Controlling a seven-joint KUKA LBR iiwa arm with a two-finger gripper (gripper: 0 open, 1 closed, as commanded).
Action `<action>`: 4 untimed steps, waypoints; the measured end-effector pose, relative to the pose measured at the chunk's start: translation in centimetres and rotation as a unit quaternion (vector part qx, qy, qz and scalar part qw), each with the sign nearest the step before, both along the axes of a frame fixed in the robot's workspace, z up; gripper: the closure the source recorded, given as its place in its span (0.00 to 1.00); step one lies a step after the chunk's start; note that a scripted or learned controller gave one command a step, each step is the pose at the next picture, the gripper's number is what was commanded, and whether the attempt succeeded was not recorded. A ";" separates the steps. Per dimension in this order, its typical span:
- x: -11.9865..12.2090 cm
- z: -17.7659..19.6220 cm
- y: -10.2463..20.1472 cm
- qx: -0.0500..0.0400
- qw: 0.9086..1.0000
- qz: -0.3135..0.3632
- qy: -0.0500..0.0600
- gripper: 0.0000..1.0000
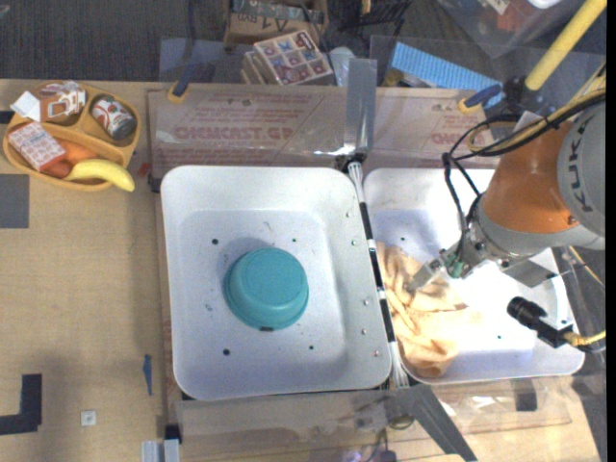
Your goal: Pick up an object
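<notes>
The arm (539, 186) (grey w/ orange band) reached in from the right over the right bin (404, 195). Its gripper (430, 273) was low at that bin's left side, touching the top of a crumpled yellow-orange cloth (421, 318). Couldn't tell whether the jaws were open or closed, or gripping anything: too small and dark vs. the fabric. The cloth lay along the bin's left wall, bunched toward the near-left corner. In the left bin (192, 200) a teal bowl (268, 288) sat upside down, roughly centred, well apart from the gripper. Far left on the bench (77, 287) was a yellow tray (17, 152) w/ a banana (102, 172) on its near edge.
</notes>
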State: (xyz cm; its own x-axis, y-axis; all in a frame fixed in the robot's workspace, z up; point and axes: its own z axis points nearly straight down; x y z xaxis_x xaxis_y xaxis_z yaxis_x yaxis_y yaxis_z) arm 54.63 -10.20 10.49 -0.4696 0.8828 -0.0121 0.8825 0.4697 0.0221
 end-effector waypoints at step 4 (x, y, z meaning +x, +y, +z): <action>-1.2 -1.2 0.5 0.000 0.997 -0.074 0.002 0.00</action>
State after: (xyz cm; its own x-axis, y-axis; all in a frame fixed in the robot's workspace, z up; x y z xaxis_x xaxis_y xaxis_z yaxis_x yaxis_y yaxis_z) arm 53.41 -9.69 9.28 -0.3348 0.9422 -0.0096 0.9421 0.3349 0.0190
